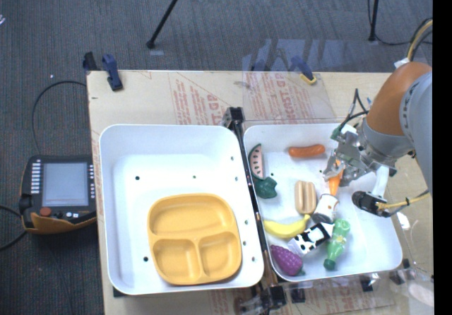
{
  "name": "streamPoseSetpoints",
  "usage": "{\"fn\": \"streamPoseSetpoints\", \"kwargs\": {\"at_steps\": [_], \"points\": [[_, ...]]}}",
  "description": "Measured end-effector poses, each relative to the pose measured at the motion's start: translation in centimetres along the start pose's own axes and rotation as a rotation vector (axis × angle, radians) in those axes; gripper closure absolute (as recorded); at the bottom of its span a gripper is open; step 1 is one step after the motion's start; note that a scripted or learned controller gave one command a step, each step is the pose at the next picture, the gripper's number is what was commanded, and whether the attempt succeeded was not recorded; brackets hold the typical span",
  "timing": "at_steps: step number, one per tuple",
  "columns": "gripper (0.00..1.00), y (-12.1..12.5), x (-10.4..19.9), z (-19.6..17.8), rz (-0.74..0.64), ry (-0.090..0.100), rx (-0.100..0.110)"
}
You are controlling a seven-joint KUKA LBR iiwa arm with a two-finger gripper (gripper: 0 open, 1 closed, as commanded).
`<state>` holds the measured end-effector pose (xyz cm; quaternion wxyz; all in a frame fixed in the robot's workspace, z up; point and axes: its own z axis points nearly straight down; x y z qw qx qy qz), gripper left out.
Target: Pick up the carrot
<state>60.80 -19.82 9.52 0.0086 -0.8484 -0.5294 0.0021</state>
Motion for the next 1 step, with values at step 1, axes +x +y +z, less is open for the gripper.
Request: {"fn": "streamPoseSetpoints", "kwargs": {"at_steps": [1], "points": [[1.00,-6.37,0.97,-6.07,0.279,-0.002,-0.009]]}}
